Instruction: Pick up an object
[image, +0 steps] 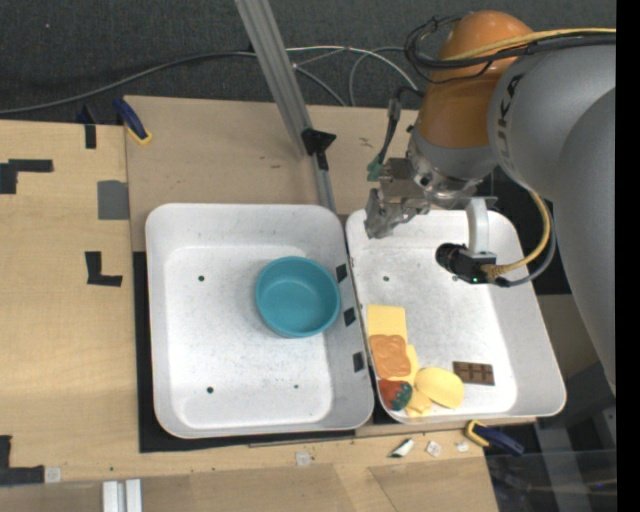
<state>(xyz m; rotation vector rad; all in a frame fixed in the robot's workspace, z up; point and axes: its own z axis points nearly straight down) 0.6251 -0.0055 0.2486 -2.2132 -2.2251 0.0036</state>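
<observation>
At the near edge of the right bin (520, 330), around six o'clock in the view, the candidates for picking huddle together: a yellow rounded piece (440, 387), touching an orange slab (391, 356) and a pale yellow square (387, 321) just behind it, with a small green and red item (397, 396) at the bin's corner. A brown chocolate-like tile (473, 374) lies just beside them toward four o'clock. In the left bin (180, 300), near the middle of the view, a blue bowl (296, 296) sits upright.

Farther back, toward one o'clock, the pincer (385, 217) hangs over the far left corner of the right bin, well apart from every object; I cannot tell how it is set. The arm reaches in from the right, its orange band (468, 90) above the wrist, tool pointing down.

My reading is that this is the approach step, with nothing grasped. The next move calls for travelling toward six o'clock, centring over one piece and descending.
</observation>
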